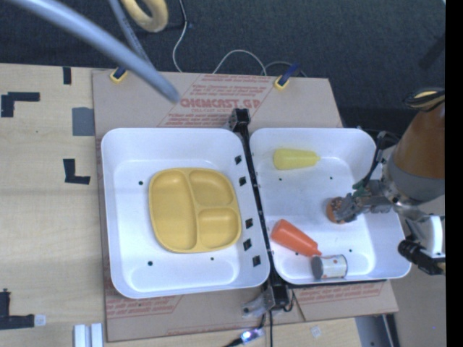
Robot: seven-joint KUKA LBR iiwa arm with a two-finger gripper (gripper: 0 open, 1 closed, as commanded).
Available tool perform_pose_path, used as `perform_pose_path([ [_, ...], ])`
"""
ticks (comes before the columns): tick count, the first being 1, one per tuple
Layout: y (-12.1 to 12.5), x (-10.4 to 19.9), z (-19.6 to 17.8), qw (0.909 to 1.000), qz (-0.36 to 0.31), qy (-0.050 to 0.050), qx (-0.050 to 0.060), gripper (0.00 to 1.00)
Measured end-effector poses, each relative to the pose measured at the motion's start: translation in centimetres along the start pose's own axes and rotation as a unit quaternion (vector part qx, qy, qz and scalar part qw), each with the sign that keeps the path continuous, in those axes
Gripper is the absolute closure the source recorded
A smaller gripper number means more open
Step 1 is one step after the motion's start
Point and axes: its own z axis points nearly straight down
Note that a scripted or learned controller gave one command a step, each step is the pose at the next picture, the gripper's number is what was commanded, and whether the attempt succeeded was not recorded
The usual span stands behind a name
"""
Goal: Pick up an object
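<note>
Two white bins side by side, left bin (116, 194) and right bin (347, 147); one yellow divided tray (194, 210) in the left. In the right: one pale yellow piece (294, 158); one orange cone-shaped piece (294, 238); one small grey-capped can (329, 267); one small brownish item (337, 210).

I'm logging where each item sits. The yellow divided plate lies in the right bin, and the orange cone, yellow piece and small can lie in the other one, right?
Not quite: the camera view shows the yellow divided plate in the left bin. The orange cone, yellow piece and small can lie in the other one, the right bin.
</note>
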Motion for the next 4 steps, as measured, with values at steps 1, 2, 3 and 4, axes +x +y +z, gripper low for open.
perform_pose_path([
  [1,0.4,1.0,-5.2,1.0000,-0.001,0.000,-0.001,1.00],
  [2,0.5,1.1,-10.3,1.0000,-0.001,0.000,-0.001,1.00],
  [3,1.5,7.1,-8.7,1.0000,-0.003,0.001,0.001,1.00],
  [4,2.2,12.4,-9.0,1.0000,-0.002,0.000,0.001,1.00],
])
